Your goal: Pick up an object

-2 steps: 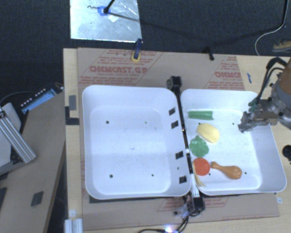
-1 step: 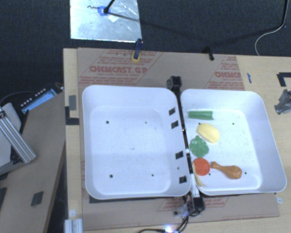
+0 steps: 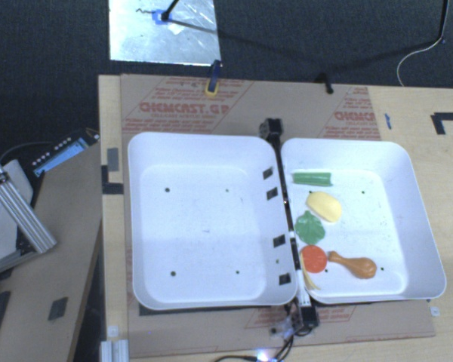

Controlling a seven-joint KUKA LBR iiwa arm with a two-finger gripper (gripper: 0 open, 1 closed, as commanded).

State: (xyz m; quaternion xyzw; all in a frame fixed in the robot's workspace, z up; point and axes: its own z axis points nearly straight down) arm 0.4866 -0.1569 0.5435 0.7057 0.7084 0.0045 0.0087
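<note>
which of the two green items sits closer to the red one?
The leafy green piece, touching the red ball from above. The green stick lies at the bin's far end, beyond the yellow piece.

Dark carpet floor [image 3: 45,59] — wooden bench [image 3: 408,104]

Right bin [image 3: 408,202], left half: green stick [image 3: 312,178] lying flat at top, yellow lemon [image 3: 325,207] below, green leaf [image 3: 310,228], red tomato [image 3: 313,259], brown drumstick [image 3: 354,265] lying flat.
</note>
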